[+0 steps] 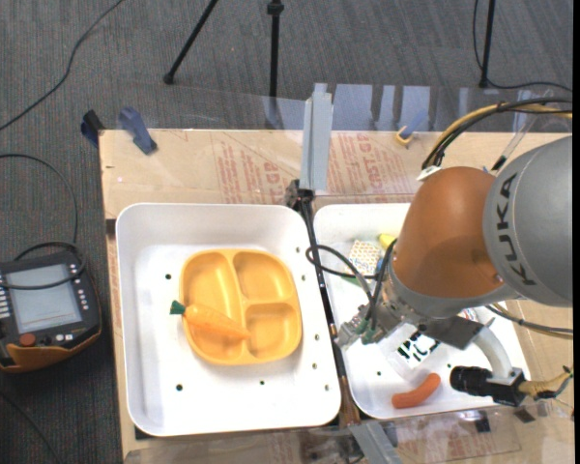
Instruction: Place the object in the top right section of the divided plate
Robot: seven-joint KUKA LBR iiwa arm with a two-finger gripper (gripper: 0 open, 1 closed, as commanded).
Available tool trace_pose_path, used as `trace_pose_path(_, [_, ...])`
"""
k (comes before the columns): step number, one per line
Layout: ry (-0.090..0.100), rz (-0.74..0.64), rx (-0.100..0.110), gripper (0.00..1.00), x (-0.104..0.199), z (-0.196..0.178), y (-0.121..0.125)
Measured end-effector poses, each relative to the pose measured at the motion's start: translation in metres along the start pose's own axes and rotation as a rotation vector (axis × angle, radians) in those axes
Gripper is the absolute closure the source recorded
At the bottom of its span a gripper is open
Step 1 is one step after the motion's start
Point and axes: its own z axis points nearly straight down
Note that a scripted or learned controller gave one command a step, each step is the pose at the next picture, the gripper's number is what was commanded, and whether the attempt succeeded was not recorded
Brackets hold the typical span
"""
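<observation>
- Camera view looks down on one yellow divided plate (240,305), smooth moulded plastic with rounded corners and three sections, lying in the left white bin (135,259).
- One orange toy carrot (213,321) with a green top lies across the plate's 8 o'clock rim, tip pointing toward 4 o'clock into the large section; the section at 1 o'clock holds nothing.
- Two shallow white bins sit side by side on a brown cardboard-covered bench (213,167); the right bin (343,222) carries one reddish sausage-shaped piece (416,391) at 5 o'clock and small patterned items partly hidden at 11 o'clock.
- One grey arm with a glossy orange band (449,235) hangs over the right bin; its claw (365,325) is hidden beneath, so I cannot tell its opening.
- Dark ribbed carpet surrounds the bench, with tripod legs at 12 o'clock and one teach pendant (39,307) at 9 o'clock.
</observation>
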Motion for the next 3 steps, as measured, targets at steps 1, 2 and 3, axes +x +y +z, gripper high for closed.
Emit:
trace_pose_path(1, [0.001, -0.146, 0.001, 1.00, 0.004, 0.000, 0.002])
trace_pose_path(2, [0.000, -0.103, 0.000, 1.00, 0.009, 0.000, 0.005])
trace_pose_path(3, [-0.002, -0.402, -0.002, 1.00, 0.000, 0.000, 0.026])
